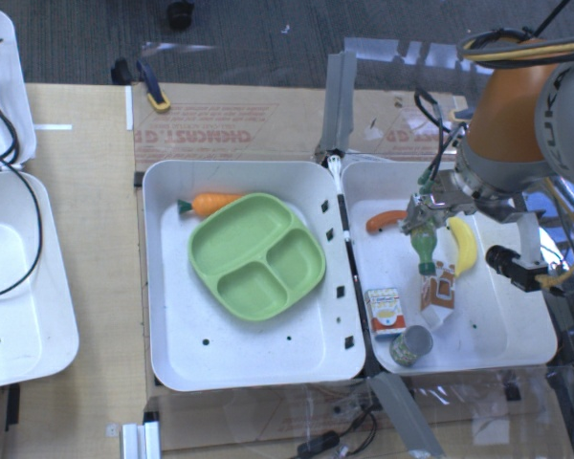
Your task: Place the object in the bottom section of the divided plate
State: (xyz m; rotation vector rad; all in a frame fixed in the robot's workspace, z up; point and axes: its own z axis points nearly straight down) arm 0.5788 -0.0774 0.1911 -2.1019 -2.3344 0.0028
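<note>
A light green divided plate (pixel 257 255) lies in the left bin (pixel 172 285), with one large section toward the back left and two smaller ones toward the front right. All three sections are bare. My gripper (pixel 424 214) hangs low in the right bin (pixel 517 342), directly over the top of a small green bottle (pixel 425 247). It hides the bottle's upper end. A yellow banana (pixel 465 245) lies just right of the bottle and an orange-red sausage-shaped piece (pixel 386 221) just left of the gripper.
An orange carrot (pixel 213 203) rests against the plate's back left rim. Toward the front of the right bin lie a brown packet (pixel 440 291), a small carton (pixel 386 311) and a grey can (pixel 411 345). The bins' shared wall (pixel 349 256) runs between plate and gripper.
</note>
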